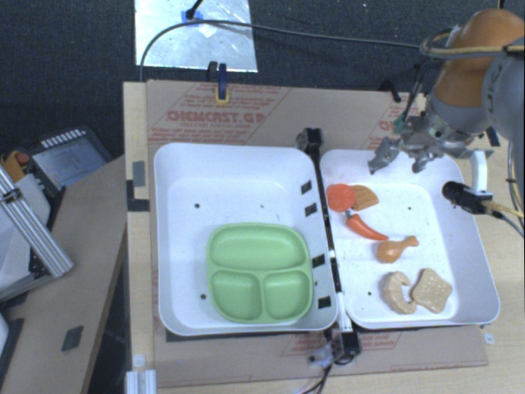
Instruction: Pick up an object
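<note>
Camera view looks down on a table [98,245] carrying two white bins side by side, a left bin [176,179] and a right bin [467,253], which meet along a black-clipped seam in the middle.

Nearest the front edge of the table, the left bin holds one thing: a green plate [258,271] with three compartments, lying flat in the bin's front right part, close to the seam.

The right bin holds five small toy foods. At its front sit two pale pieces touching each other: a curved beige piece [397,292] and, just to its right, a tan slice of bread [431,290]. Behind them, near the middle of the bin, lies one drumstick [396,247]. Farther back and toward the seam lies one orange carrot [363,226], slanted, its upper end touching a round orange-and-red piece [351,196] that sits nearest the bin's back left corner.

Beyond these, over the back edge of the right bin, hangs the tool [403,159]. Its two grey fingers stand apart, pointing down, with nothing between them, well clear of the foods. The grey arm with its orange band [484,35] rises behind it at the table's back right corner.
</note>
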Available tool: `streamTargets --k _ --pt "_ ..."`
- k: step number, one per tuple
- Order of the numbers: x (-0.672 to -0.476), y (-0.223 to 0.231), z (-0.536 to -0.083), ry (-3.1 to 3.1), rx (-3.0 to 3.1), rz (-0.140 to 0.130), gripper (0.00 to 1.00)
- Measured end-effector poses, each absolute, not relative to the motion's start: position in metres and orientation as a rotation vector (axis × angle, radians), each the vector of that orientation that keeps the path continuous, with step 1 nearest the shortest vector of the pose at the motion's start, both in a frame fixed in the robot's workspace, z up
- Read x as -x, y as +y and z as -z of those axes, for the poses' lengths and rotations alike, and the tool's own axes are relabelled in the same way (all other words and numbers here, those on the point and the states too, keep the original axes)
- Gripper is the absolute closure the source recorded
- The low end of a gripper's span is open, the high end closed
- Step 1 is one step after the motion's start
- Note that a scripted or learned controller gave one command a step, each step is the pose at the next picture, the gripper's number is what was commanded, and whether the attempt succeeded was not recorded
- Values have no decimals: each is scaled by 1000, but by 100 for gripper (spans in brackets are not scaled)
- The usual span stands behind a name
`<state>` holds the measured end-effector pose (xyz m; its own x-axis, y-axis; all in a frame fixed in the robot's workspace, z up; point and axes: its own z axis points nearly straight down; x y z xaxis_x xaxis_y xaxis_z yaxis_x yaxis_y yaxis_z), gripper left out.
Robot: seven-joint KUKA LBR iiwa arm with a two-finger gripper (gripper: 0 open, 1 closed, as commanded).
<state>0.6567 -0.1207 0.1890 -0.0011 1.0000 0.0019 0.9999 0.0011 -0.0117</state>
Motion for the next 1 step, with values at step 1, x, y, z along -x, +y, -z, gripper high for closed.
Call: streamTargets --k 1 --pt "-660 -121 -197 -2226 2219 2 0"
